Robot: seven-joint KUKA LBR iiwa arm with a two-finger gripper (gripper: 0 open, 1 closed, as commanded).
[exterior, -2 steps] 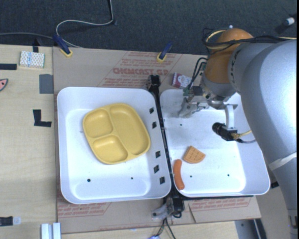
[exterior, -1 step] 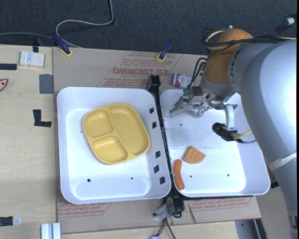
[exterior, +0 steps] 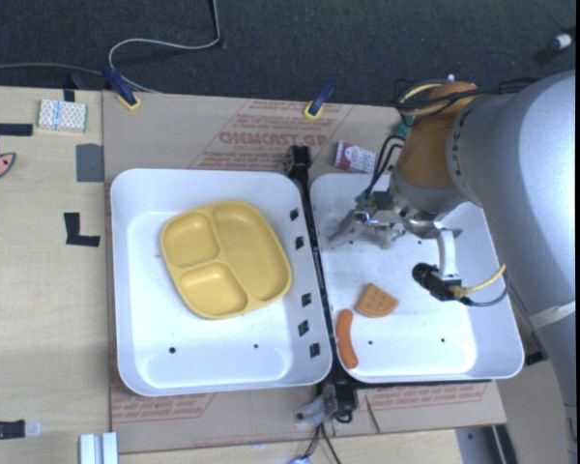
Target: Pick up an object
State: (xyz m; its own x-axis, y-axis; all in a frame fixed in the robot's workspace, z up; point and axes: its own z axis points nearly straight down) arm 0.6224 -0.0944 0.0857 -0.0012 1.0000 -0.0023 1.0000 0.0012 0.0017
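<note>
Gripper (exterior: 353,225) over right bin (exterior: 464,361); cracker (exterior: 375,302) near.

Two loose items in the right bin (exterior: 483,356), both nearer the cam than the gripper (exterior: 353,228) & apart from it. Waffle-like tan wedge (exterior: 375,302), flat on the bin floor, approx. triangular w/ grid texture, lies just below the gripper toward the bin's front. Orange-red hot dog (exterior: 346,338), lying flat & lengthwise along the bin's left wall, sits further front & slightly left of the wedge, near it but not touching.
</note>
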